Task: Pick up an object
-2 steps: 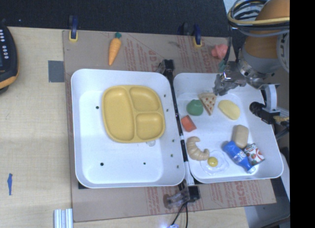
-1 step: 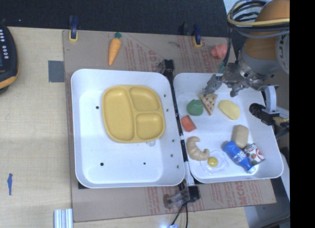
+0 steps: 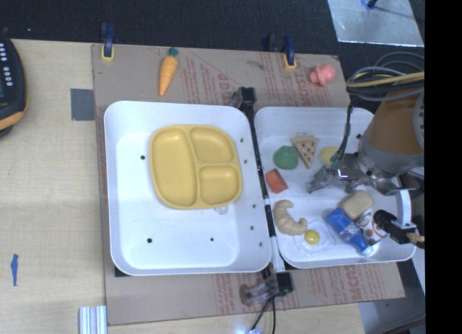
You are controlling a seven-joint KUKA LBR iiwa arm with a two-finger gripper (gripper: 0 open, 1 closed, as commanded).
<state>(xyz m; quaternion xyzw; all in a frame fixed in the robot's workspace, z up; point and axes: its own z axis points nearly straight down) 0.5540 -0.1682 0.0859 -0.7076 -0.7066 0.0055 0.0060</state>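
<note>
Arm enters from the right of the camera view, orange band above the wrist, and hangs over the right bin. Pincer sits low over the middle of that bin, its metal fingers spread apart, nothing between them. Pincer is open and not gripping.

Right bin contents, the candidate objects:
- green ball, upper left area, left of the pincer.
- pizza slice toy, just beside the green ball on its right.
- small yellow piece near the wrist, partly hidden by the arm.
- orange-red block, below the green ball, near the bin's left wall.
- croissant toy, lower left.
- fried egg toy, just below the croissant toy.
- blue packet, lower right, tilted.
- tan bread-like piece, above the blue packet and touching it; exact kind cannot tell.

Left bin holds a yellow divided plate with three compartments, lying flat toward the upper middle.

Outside the bins, on the brown board covering the worktop: a toy carrot above the left bin, and a pink toy above the right bin. Both well apart from the pincer.
</note>
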